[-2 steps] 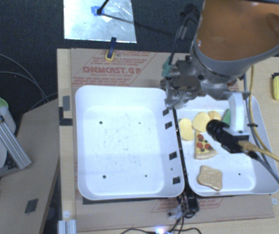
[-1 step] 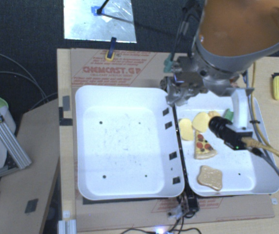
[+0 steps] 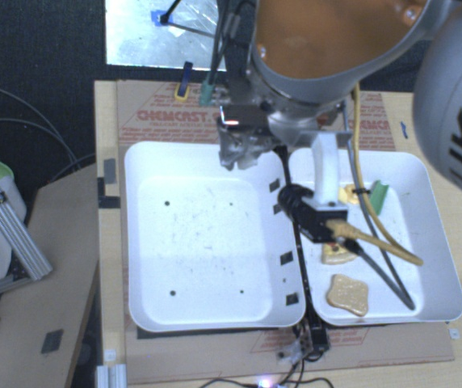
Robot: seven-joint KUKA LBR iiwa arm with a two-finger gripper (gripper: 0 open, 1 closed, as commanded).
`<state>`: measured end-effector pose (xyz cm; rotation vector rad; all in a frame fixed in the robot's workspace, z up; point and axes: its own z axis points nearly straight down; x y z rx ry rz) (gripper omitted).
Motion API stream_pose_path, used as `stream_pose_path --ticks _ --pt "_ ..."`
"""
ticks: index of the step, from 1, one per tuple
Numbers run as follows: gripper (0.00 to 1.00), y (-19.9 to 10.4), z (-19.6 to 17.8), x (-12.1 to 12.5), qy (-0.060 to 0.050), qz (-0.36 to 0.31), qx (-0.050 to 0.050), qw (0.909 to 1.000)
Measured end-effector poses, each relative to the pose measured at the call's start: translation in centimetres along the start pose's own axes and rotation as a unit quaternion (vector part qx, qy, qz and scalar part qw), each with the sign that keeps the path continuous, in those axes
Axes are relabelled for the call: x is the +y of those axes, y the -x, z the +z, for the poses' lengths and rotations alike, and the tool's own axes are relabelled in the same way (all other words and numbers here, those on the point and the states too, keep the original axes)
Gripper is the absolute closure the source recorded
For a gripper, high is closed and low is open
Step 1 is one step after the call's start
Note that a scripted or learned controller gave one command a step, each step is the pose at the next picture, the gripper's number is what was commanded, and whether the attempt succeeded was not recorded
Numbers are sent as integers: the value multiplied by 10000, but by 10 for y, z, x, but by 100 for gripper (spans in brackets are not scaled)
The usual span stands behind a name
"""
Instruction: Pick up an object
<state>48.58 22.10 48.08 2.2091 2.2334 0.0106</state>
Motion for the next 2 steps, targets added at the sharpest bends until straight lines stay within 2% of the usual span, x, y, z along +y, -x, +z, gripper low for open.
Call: stream_pose_path --ticks 1,2 --pt "100 -14 121 -1 -67 44 -41 10000" --pt "100 -13 103 1 -11 40 -9 10000"
